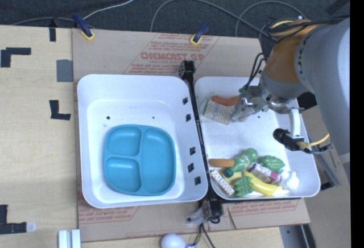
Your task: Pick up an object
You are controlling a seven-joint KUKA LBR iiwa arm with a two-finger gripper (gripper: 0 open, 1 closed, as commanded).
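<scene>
camera view: the grey arm's gripper (pixel 245 106) is low near the back edge of the right white bin (pixel 310 184), just beside a speckled tan sponge block (pixel 218 111) and an orange carrot-like piece (pixel 225 100). jaw state: cannot tell. the sponge looks light and soft; grip across its flat sides.

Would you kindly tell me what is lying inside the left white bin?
Inside the left bin lies a blue divided plate with three compartments, flat on the floor toward the bin's front. The bin floor directly beneath the plate is covered, so nothing there can be judged.
</scene>
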